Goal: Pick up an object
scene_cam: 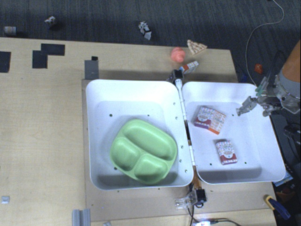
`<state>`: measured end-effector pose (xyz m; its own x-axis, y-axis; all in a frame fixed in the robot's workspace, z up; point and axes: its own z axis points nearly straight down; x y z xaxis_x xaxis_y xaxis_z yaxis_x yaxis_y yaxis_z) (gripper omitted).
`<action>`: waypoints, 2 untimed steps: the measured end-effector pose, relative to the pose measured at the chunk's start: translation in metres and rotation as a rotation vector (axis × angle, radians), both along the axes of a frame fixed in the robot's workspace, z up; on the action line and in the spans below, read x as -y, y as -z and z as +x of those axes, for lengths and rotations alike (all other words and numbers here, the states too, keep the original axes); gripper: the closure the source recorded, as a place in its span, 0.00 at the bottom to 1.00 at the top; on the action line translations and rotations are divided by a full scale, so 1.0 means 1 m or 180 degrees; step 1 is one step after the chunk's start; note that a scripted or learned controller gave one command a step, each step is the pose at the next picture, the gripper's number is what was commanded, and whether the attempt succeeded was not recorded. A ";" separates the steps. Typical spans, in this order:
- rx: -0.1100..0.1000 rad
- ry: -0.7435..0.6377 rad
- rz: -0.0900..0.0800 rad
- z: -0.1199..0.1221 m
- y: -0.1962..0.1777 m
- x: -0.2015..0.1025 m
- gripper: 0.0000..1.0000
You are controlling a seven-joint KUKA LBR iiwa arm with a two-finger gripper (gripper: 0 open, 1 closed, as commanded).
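Two small packets [210, 119] [226, 152] lie left of the pincer [254, 105] — released, grasping nothing.

No text, brand, number or sign can be read. Printed red-and-white wrappers are carried by the larger packet [209, 119] and the smaller packet [226, 152] in the right bin [263, 173], but the print is too small and blurred to be made out. No marking is seen on the green divided plate [143, 150].

two cartons [210, 119], open floor around
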<state>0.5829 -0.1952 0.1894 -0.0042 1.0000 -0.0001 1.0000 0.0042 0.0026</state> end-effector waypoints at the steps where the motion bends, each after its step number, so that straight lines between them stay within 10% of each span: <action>1: 0.0015 0.0006 -0.0004 -0.029 0.103 -0.031 0.00; 2: 0.0035 0.0003 -0.0008 -0.027 0.091 -0.032 1.00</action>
<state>0.5562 -0.1636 0.0983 -0.0033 1.0000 -0.0028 0.9999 0.0034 0.0136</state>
